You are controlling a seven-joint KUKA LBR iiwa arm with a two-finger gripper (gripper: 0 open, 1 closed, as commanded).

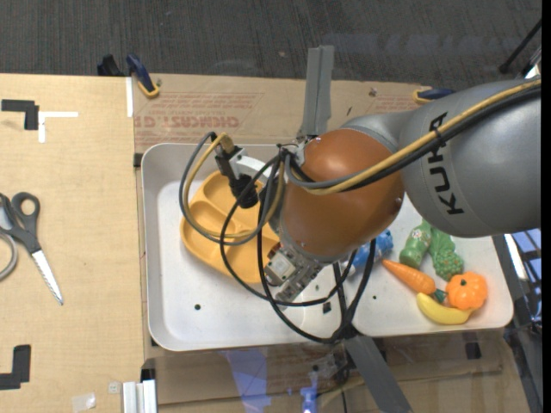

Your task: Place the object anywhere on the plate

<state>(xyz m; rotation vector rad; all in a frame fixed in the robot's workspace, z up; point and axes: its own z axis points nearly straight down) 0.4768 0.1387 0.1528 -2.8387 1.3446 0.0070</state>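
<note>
Arm [482, 170] comes first for bulk: grey, reaching in from the right, with its orange band [340, 196] bulging over the middle of the bin. Bench [69, 196] is tan, and black corner marks are printed on its left part. Cardboard [198, 106] with red print lies along the bin's far side.

The white bin [159, 265] holds everything else of note. On its left half sits the plate [211, 218], yellow-orange and split into compartments; its right part is hidden under the band. Black and yellow cables [225, 231] loop from the wrist across the plate.

The gripper [288, 275] shows as a metal block below the band, just past the plate's near right edge, over the bin floor. Whether it is apart or together, or clamped on anything, I cannot tell, since the band covers it.

The toys lie on the bin floor right of the arm, well apart from the plate. Two green pieces [430, 248] stand side by side; before them lies a carrot [409, 275], pointing left. A banana [443, 310] curves nearest the front rim, touching a round orange fruit [467, 291]. A blue piece [381, 246] peeks out at the band's edge.

Scissors [30, 243] lie on the bench at far left, blades pointing to the near right.
</note>
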